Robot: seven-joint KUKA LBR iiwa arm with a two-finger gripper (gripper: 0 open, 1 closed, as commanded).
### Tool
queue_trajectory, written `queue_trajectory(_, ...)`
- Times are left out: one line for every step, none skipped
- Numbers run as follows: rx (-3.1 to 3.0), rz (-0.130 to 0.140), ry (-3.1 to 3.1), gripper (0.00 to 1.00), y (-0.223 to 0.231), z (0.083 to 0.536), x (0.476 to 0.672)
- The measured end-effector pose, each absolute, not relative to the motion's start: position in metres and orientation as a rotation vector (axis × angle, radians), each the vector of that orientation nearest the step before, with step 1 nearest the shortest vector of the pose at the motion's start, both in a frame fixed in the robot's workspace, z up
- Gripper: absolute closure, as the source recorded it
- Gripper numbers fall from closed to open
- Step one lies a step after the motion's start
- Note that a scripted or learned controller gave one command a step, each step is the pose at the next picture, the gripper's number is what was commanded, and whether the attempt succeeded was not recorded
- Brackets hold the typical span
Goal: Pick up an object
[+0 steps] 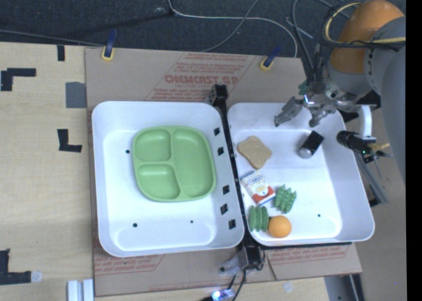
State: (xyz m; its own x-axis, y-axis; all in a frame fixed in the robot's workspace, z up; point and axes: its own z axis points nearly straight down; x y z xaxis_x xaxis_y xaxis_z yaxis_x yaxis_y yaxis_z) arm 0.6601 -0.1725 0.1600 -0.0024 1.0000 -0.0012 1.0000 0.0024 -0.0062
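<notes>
Camera view: my gripper [302,115] hangs released, its fingers spread with nothing between them, over the twelve o'clock edge of the right bin [343,181], so nothing is picked up yet. The candidates all lie in that bin: a dark cylinder [309,144] just at five o'clock from my gripper, a bread slice [254,152] toward eight o'clock, and a small carton [258,187], green vegetables [285,198] and an orange [279,226] nearer six o'clock. I judge the descent, closing and lift all remain.

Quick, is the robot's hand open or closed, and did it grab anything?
Hand: open, fingers spread, holding nothing; it hangs over the far end of the right bin.
</notes>
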Motion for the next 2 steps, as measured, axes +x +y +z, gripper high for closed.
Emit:
queue_trajectory(-2.216,0.010,-2.221,0.00,-0.1727,0.0949,0.6583)
queue_trajectory(-2.220,0.004,-2.226,0.00,-0.1725,0.0851,0.6587)
